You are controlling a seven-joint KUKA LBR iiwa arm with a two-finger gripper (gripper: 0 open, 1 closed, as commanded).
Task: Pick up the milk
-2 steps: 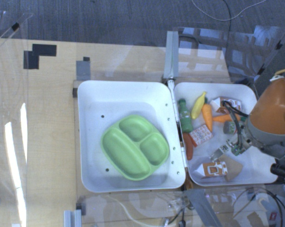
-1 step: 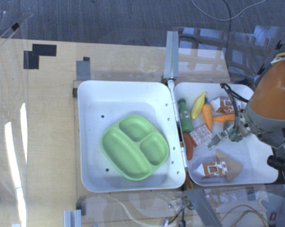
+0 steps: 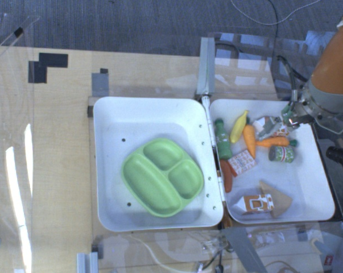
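A small white carton with brown print (image 3: 257, 203), which looks like the milk, lies on its side near the front of the right bin (image 3: 325, 203). It leans against a tan wedge (image 3: 280, 201). Another small pack, white with a red pattern (image 3: 241, 162), lies more to the middle left. My gripper (image 3: 269, 127) hangs at the back of the right bin, over the end of an orange carrot (image 3: 272, 143). It is well away from both cartons, and nothing shows as held.
The right bin also holds a green bottle (image 3: 222, 139), a yellow banana (image 3: 239, 127), a second carrot (image 3: 249, 141), a green can (image 3: 282, 154) and a red piece (image 3: 227, 178). A green divided plate (image 3: 162, 177) lies in the left bin (image 3: 108, 152).
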